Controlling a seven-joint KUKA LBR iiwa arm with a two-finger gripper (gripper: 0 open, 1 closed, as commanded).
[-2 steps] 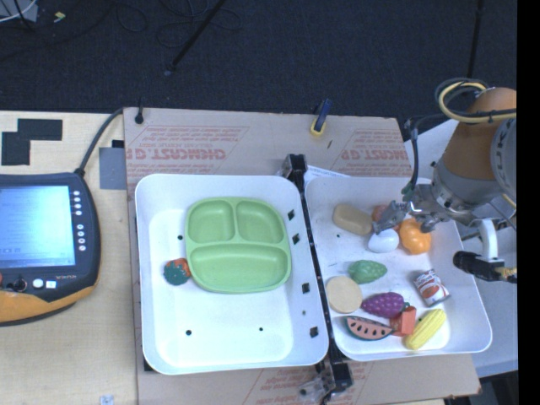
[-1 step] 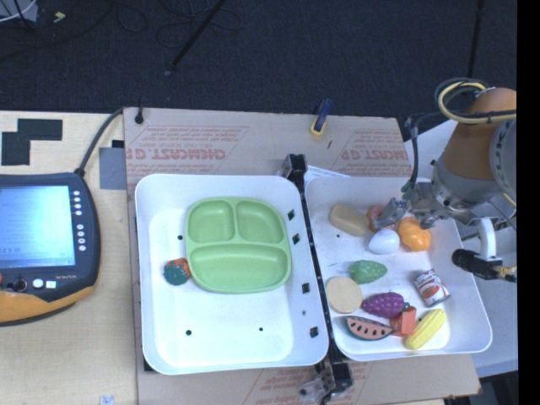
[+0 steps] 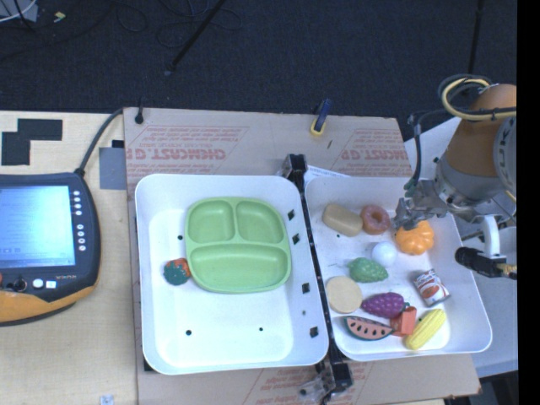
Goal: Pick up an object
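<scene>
The pincer (image 3: 408,218) is hovering at the right bin's (image 3: 481,332) far edge, approaching; its state I cannot tell. The orange (image 3: 415,239) is lying just below it, the doughnut (image 3: 375,219) just left. Next: descending squarely onto one target.

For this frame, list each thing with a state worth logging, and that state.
gripper: low over right bin, beside the orange fruit
orange fruit: resting in right bin
green divided plate: upright in left bin, compartments bare
small can: lying on its side
handheld screen: lit
</scene>
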